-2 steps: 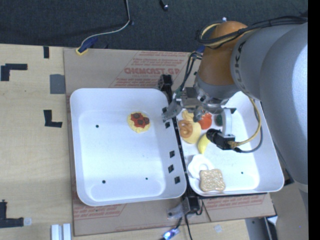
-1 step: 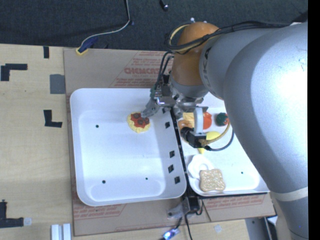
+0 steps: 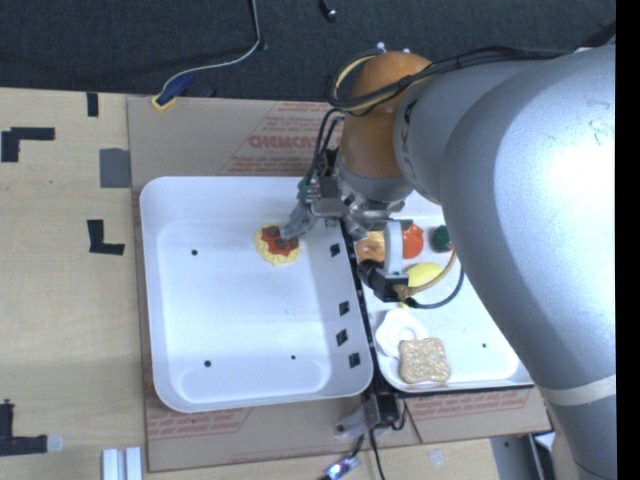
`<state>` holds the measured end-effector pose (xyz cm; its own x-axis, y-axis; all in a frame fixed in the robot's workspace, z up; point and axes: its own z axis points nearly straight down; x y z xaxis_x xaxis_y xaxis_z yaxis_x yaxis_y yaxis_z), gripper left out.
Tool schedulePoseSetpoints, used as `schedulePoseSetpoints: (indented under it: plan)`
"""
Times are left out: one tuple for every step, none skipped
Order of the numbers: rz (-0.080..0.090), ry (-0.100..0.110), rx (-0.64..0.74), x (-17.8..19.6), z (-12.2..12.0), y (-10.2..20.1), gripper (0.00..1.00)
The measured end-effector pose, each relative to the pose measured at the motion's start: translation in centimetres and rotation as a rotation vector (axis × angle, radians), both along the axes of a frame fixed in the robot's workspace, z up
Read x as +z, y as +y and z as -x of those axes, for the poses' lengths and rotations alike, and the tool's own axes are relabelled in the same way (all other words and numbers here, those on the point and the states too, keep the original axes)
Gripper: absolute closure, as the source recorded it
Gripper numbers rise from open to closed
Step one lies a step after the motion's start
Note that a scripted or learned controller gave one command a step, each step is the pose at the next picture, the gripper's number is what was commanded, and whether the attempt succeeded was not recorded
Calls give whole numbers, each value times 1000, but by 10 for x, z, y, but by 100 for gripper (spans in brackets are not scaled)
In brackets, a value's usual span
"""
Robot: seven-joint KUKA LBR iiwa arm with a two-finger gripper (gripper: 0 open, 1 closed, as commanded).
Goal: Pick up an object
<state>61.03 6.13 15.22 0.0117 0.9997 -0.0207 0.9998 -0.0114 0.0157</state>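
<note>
The grey arm swept in from the right, its orange band hanging over the divide between the two bins, and the jaws were down in the left bin, right at the upper part of its floor, on top of a small yellow and red toy that looked like a piece of play food. The dark tips sat touching the toy's top, but whether they were spread, pressed together or truly pinching it I could not tell; the wrist hid too much. The toy rested on the bin floor, near the wall that the left bin shared with the right bin. Across that wall, just under the wrist, lay an orange and white piece, a small green one beside it and a yellow one just below them. Nearer the front rim of the right bin lay a toy slice of toast, well apart from the others. Both bins stood on a cardboard sheet on the worktop.
</note>
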Motion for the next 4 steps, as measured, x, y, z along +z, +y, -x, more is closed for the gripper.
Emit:
schedulePoseSetpoints:
  plan:
    - [0, -1, -2, -1, 0, 1, 0]
    - [2, -2, -2, -1, 0, 2, 0]
    - [5, -7, -2, -4, 1, 3, 0]
    - [4, -8, -3, -5, 2, 2, 0]
